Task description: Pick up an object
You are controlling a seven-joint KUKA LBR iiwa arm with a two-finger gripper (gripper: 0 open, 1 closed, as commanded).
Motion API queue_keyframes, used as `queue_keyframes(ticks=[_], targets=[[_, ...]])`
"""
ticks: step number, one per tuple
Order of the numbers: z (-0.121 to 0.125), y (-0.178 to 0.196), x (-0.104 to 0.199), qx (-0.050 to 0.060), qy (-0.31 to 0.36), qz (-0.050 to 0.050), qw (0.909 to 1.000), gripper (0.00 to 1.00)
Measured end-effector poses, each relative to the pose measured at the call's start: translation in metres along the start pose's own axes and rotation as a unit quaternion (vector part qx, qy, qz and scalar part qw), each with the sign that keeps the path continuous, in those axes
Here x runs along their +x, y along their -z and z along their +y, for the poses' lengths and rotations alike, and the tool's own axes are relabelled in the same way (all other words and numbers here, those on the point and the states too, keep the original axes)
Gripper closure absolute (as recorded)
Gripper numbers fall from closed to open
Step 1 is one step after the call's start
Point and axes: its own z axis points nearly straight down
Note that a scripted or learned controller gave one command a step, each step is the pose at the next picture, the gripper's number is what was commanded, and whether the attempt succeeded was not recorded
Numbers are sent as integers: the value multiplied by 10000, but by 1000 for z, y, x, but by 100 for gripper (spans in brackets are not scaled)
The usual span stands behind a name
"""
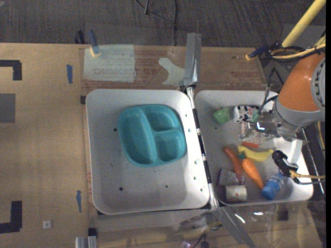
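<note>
Fingers (252,133) over right bin (302,192), above banana (257,154); spread unclear, cannot tell.

Arm (305,94) enters from the right edge, grey casing with the orange band sitting just above and to the right of the end effector (257,129). Wrist bent downward and leftward. End effector hangs low; metal parts glint, finger spacing unreadable. Cable loops trail beside the wrist.
</note>
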Motion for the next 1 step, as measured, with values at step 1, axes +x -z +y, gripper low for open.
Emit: queue_keyframes(ticks=[1], targets=[[65, 95, 65, 0, -925, -9, 9957, 100]])
